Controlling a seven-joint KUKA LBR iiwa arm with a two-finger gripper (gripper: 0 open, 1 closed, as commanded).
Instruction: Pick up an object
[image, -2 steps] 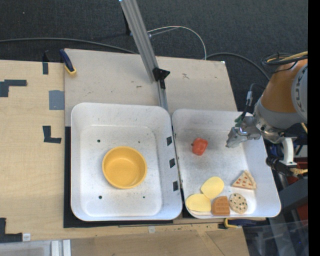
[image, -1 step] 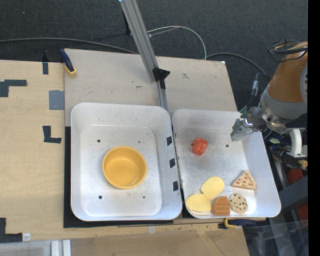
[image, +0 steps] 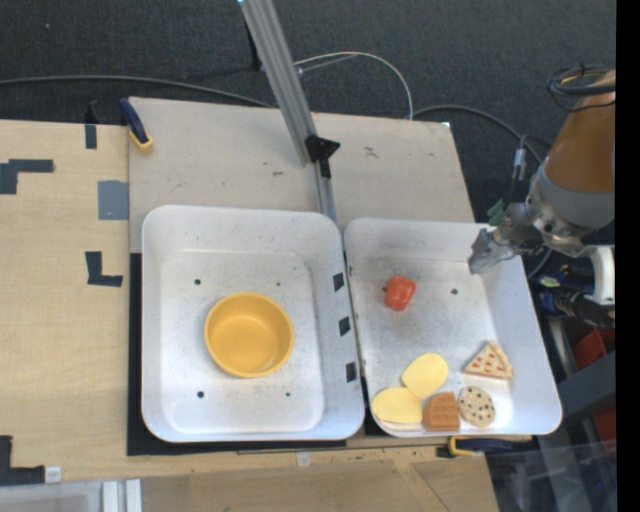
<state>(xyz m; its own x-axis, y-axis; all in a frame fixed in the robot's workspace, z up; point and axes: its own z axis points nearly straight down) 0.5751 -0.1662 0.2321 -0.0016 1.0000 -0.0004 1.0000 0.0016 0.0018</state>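
From above, two white bins sit side by side on the worktop (image: 400, 165). The left bin (image: 170, 235) holds a yellow bowl (image: 249, 334), upright, a little left of the bin's middle and apart from its walls. The right bin (image: 520, 330) holds the small items. A red piece (image: 399, 292) lies alone in the upper half, near the left wall and well apart from the rest. Along the near edge is a cluster: two pale yellow discs, one (image: 425, 374) partly above the other (image: 397, 406) and touching it; a brown waffle (image: 441, 412) just right of the lower disc; a round cookie (image: 477, 406) with dark chips touching the waffle's right side; and a pizza slice (image: 488, 362) just above the cookie, near the right wall.

The arm (image: 580, 160) reaches in from the right, with its orange band above the wrist. The gripper (image: 487, 250) is over the right bin's upper right corner, well apart from the red piece and the cluster. Whether it is open or closed cannot be told at this angle; nothing is seen in it.

A grey pole (image: 285, 80) slants across the worktop behind the bins
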